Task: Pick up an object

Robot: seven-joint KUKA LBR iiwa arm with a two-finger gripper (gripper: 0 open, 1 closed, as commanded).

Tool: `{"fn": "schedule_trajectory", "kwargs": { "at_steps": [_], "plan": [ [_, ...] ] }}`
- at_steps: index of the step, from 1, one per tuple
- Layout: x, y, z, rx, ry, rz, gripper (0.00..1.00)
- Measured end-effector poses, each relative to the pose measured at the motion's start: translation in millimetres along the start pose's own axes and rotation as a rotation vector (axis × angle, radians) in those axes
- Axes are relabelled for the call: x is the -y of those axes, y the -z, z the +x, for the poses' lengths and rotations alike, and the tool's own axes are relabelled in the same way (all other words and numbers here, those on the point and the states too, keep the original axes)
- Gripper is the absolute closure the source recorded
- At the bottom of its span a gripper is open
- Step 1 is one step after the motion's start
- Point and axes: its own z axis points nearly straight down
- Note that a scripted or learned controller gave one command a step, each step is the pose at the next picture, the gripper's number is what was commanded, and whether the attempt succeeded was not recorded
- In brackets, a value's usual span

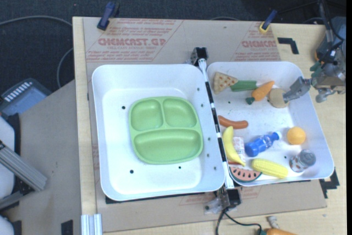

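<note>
The right bin [319, 124] holds several toy foods: a pizza slice [223, 81], a green pod [243, 85], a carrot [263, 91], a beige round piece [278, 98], a sausage [233, 122], a banana [229, 146], a blue bottle [261, 143], an orange [296, 135], a corn cob [269, 168], a watermelon slice [244, 174] and a small can [302, 160]. My gripper [309, 91] hangs over the bin's upper right rim, just right of the beige piece. Its fingers stand apart, open, with nothing between them.
The left bin [110, 118] holds a green divided plate [165, 129]. A black divider strip [212, 113] runs between the bins. Blue and yellow clamps [107, 15] pin the cardboard sheet at the back. The arm enters from the right edge.
</note>
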Motion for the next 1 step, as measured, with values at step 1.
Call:
{"fn": "schedule_trajectory", "kwargs": {
  "at_steps": [1],
  "plan": [
    [-7.3,-98.2,75.1,-0.002,0.002,0.003,0.00]
  ]
}}
